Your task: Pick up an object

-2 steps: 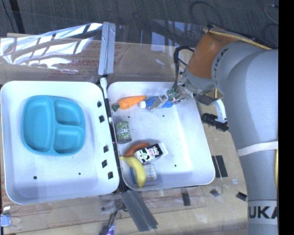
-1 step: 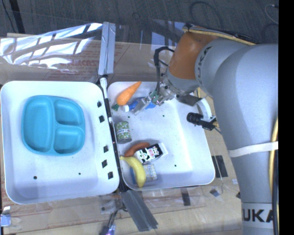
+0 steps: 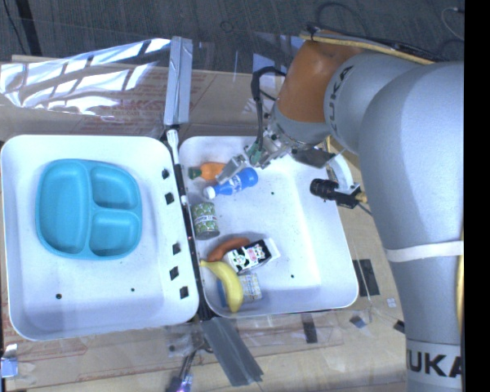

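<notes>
Two white bins share the bench, and in the right bin (image 3: 331, 243) the gripper (image 3: 256, 153) hangs at the blue bottle (image 3: 235, 181), its grip state impossible to tell, where crowding against the orange item (image 3: 209, 171) could spoil a grasp.

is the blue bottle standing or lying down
Lying down: the bottle rests on its side in the right bin, white cap pointing left.

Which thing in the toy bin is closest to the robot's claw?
The blue bottle with the white cap. It lies right below the gripper, near the bin's top. The banana, the green can and the milk carton sit farther down.
</notes>
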You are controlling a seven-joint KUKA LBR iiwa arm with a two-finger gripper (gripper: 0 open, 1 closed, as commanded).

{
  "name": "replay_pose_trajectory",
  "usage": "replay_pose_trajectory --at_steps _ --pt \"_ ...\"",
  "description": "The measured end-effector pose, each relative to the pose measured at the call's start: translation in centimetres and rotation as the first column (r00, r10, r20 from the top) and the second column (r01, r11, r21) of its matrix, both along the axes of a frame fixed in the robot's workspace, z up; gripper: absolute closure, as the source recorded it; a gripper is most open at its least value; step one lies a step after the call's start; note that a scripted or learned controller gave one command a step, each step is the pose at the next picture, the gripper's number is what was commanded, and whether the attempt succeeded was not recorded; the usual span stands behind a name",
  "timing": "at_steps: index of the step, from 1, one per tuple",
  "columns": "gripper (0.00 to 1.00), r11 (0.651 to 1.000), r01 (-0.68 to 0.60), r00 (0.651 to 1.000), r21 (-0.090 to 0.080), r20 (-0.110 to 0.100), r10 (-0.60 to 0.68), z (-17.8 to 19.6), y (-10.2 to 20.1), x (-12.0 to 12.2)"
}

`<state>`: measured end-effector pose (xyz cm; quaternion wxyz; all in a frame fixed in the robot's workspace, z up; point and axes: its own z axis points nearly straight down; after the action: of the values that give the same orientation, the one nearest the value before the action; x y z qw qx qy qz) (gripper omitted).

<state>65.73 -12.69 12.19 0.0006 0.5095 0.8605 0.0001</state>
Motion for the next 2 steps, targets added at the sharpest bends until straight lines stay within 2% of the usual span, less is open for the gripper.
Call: replay_pose_trajectory --at_steps 1,2 --pt "0.00 0.998 0.061 0.998 0.001 -0.004 -0.061 -3.0 -1.3 0.0" --pt "1.00 0.999 0.054 0.999 0.000 -0.005 -0.054 -1.9 -1.1 0.1"
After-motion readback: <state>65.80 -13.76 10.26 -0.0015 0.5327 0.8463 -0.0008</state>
